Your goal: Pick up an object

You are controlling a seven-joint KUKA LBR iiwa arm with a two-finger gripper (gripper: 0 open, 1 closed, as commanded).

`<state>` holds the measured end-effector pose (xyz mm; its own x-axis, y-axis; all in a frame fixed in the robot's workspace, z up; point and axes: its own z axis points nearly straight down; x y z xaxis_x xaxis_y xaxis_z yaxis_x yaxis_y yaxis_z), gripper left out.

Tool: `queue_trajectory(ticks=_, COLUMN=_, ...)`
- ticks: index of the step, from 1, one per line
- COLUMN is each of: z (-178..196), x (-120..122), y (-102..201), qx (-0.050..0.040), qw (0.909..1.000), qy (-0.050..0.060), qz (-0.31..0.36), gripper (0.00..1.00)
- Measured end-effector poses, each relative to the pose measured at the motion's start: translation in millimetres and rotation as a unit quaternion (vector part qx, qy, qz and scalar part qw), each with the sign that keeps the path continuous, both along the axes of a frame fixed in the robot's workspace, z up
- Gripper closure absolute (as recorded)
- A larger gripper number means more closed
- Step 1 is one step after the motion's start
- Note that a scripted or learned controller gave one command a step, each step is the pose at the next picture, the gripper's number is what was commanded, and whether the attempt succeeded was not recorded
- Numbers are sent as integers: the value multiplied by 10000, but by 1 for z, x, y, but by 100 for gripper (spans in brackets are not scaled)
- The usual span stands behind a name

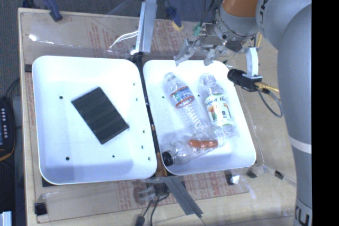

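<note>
Three clear plastic bottles lie in the right bin (241,159). One with a blue label (186,100) sits in the middle, and one with a white and orange label (217,106) lies to its right. A third with an orange label and a black cap (193,146) rests across the front. A dark flat rectangular pad (99,115) lies in the left bin (50,166). My gripper (196,55) hangs open over the back edge of the right bin, above and behind the bottles, with nothing between its fingers.
A metal divider bar (144,26) rises at the back between the two bins. A black cable plug (241,79) and wires hang by the wrist at the right bin's back right. Blue clamps (53,9) hold a clear sheet at the bench's back.
</note>
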<state>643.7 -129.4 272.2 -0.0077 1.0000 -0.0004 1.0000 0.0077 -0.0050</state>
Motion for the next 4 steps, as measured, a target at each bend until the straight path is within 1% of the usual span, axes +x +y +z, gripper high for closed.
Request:
queue_trajectory(ticks=1, z=-121, x=0, y=12, qx=-1, qw=10000, qy=1, qz=-63, gripper=0)
queue_trajectory(ticks=2, z=-175, x=-8, y=-19, qx=-5, qw=9996, qy=-37, qz=290, gripper=0)
queue_trajectory(ticks=3, z=-165, x=-8, y=-18, qx=-4, qw=9995, qy=-24, qz=310, gripper=100)
queue_trajectory(ticks=4, z=-79, x=14, y=48, qx=6, qw=9969, qy=-23, qz=781, gripper=100)
